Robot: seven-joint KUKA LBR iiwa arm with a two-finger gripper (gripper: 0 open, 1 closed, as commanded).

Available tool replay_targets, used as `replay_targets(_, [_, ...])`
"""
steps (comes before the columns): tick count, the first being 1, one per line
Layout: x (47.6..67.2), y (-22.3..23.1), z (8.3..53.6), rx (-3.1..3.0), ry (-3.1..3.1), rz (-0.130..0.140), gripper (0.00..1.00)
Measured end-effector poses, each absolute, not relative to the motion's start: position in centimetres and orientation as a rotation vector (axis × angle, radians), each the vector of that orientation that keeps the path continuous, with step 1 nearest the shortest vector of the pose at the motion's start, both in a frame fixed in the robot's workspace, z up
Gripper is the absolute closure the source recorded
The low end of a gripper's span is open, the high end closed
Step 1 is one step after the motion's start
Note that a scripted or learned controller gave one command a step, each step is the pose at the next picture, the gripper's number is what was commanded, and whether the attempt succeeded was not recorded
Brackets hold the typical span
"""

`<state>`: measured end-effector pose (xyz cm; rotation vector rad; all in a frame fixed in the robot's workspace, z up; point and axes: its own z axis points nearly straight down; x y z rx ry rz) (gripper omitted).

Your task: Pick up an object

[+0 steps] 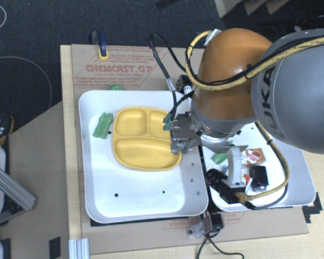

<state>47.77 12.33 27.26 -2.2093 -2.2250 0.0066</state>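
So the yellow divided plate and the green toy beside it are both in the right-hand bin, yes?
Not quite. The camera view shows the yellow plate and the green toy beside it in the left bin, not the right one. The rest is correct: the plate is yellow and divided.

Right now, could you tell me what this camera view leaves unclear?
- Gripper: blurred at the yellow tray's right rim; open or shut, I cannot tell.
- Right bin: the arm hides most of it; the items beside the wrist are too small to name.
- Green object: too small to identify.
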Motion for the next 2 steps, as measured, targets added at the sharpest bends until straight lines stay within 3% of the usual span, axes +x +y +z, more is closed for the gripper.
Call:
replay_targets(1, [48.4, 7.9, 47.3, -2.231, -2.229, -0.029, 1.00])
replay_targets(2, [47.9, 12.8, 43.4, -2.212, -2.225, 0.006, 1.00])
